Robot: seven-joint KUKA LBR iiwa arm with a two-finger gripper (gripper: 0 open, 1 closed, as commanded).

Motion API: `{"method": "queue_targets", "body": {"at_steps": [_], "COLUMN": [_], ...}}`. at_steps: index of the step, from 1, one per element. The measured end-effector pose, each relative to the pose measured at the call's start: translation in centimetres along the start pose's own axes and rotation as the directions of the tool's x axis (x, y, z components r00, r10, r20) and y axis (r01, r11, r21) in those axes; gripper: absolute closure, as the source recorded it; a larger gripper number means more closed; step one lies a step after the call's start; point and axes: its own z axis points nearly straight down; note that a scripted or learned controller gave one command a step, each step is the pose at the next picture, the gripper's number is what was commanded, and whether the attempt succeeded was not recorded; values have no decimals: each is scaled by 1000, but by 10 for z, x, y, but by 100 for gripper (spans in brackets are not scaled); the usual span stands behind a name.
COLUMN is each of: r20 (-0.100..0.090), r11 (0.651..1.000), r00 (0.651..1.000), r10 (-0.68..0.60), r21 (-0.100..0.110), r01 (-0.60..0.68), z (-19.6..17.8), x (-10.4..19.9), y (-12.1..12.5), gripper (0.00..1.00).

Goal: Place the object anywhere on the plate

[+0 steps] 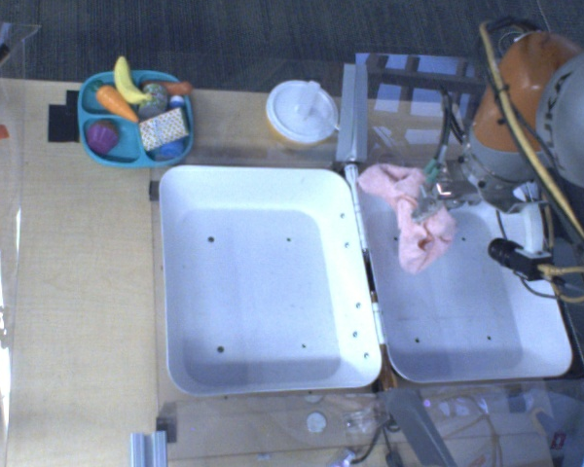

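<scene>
A crumpled pink cloth (416,224) is at the back left of the right bin (477,329), one end trailing over the bin's rim towards the divider. My gripper (434,195) is down in the cloth's upper folds, and the fabric is bunched up between its fingers and hangs below them. The blue divided plate (105,115) sits on the bench at the far back left, beyond the left bin (263,280). It carries a toy banana, a carrot, a purple piece and a sponge-like block.
A white-lidded yellow bowl (303,113) stands on the bench behind the left bin. A metal frame (409,76) rises behind the right bin. The arm and its cables (535,163) take up the right side. A black square (62,122) lies left of the plate.
</scene>
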Motion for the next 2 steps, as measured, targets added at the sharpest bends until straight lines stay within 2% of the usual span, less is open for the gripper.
{"method": "queue_targets", "body": {"at_steps": [1,2], "r20": [0,0], "r11": [1000,916], "r00": [1000,916], "r10": [-7,-401], "r21": [-1,-2], "r01": [7,401], "z": [-40,-32], "x": [2,54], "y": [2,13], "gripper": [100,100]}}
